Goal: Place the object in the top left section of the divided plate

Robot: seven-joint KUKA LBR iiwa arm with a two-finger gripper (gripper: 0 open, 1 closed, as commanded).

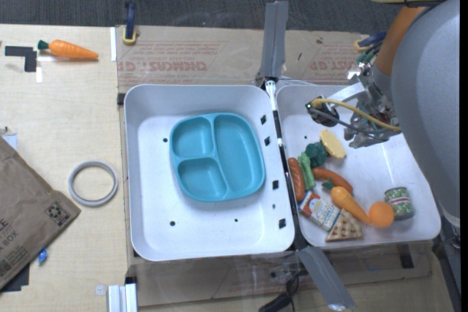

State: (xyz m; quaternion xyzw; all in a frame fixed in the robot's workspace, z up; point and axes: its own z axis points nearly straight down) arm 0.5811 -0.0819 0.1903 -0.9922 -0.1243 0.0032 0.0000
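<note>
The teal divided plate (217,156) lies in the left bin (146,179), with none of its three sections holding anything. Its top left section (191,138) is a small compartment towards the bin's back. My gripper (360,132) hangs over the back of the right bin (417,230), just right of a pale yellow toy piece (333,144). Yellow cables loop around the wrist. Nothing shows in the gripper's grasp. Toy foods are piled in the right bin below the gripper.
The right bin holds a green broccoli (316,154), sausages (296,177), a carrot (349,204), an orange ball (380,214), a green can (398,202), a small carton (320,210) and a cracker (344,229). On the bench at left lie another carrot (67,50), a tape ring (93,182) and brown cardboard (25,215).
</note>
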